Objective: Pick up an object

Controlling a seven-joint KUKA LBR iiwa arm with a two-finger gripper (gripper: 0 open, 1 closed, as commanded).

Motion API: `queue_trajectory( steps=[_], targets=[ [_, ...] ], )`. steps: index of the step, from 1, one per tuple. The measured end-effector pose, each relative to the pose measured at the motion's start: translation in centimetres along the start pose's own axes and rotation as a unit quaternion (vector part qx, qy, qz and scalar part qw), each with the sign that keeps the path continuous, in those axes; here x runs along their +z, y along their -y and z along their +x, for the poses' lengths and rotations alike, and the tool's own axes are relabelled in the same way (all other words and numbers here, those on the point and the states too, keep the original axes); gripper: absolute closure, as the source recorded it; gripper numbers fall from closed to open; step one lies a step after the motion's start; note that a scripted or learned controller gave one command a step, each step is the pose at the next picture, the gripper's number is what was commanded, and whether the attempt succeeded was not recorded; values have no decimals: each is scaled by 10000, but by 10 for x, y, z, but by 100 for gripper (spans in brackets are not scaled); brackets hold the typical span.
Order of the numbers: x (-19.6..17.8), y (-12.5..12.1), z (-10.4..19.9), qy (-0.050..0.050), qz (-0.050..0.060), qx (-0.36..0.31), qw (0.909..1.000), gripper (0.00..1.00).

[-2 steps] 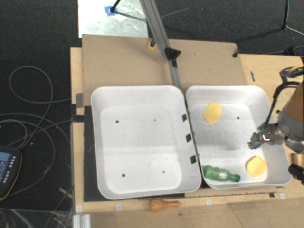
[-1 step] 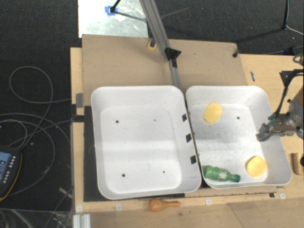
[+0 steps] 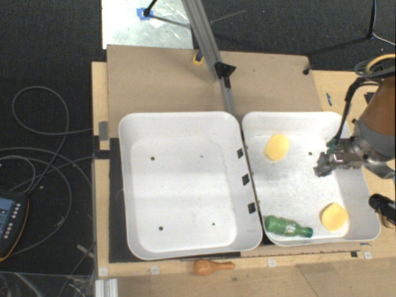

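Yellow disc (image 3: pixel 334 216) untouched; end effector (image 3: pixel 324 166) above bin floor, opening unreadable, grasp unclear.

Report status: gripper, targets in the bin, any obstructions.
Gripper low over right bin, nothing seen held. Two yellow round objects and green bottle lie loose there. Nothing blocking them.

one fixed camera looks down slantwise on both bins (image 3: pixel 185 125).

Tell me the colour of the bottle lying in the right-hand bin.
Green, with a pale label; the bottle shows in the camera view, lying on its side.
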State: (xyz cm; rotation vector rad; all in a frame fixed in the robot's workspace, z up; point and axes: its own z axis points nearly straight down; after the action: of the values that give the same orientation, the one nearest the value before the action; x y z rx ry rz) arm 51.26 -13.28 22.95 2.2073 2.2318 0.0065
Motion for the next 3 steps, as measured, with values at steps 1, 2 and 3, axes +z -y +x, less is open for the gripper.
queue_trajectory(
  steps=[1,2,3],
  targets=[
    [3,-11,63,-7,7,-6,10000,100],
    [4,-32,120,-8,11,0,10000,100],
    [5,-33,173,-8,18,3,10000,100]
  ],
)
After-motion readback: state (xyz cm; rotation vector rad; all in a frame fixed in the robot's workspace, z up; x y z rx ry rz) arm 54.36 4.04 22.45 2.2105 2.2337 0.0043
